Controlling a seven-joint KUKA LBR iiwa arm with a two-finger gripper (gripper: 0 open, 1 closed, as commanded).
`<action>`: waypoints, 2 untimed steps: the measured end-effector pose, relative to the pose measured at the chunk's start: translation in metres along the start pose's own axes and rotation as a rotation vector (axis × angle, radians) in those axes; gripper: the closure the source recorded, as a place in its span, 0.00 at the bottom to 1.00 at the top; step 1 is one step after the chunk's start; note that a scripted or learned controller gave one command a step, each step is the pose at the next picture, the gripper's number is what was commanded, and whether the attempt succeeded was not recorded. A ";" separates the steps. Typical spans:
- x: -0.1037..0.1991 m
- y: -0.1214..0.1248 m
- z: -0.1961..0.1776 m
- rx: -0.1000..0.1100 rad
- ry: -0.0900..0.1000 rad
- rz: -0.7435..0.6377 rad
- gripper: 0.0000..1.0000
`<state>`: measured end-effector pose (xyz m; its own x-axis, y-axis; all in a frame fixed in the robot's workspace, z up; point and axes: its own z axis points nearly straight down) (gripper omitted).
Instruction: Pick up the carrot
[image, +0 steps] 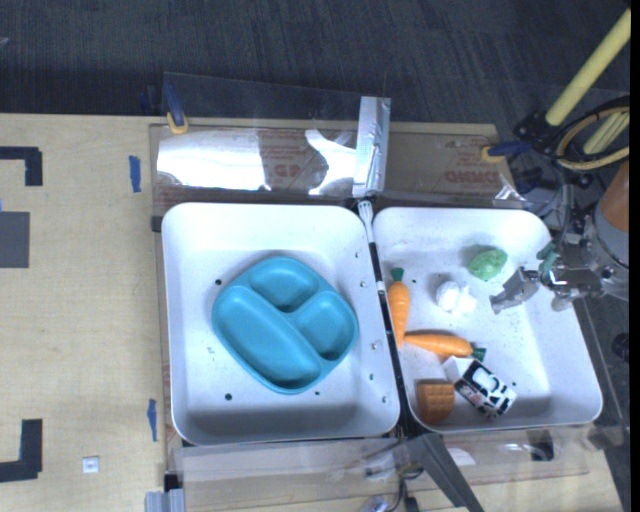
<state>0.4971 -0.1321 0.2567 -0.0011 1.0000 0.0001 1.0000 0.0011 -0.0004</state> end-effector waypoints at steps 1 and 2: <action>0.022 0.004 0.136 0.005 0.002 0.144 0.00; 0.028 0.016 0.169 -0.007 0.002 0.239 0.00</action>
<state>0.5126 -0.1036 0.0875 0.2357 0.9718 0.0025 0.9718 -0.2357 0.0062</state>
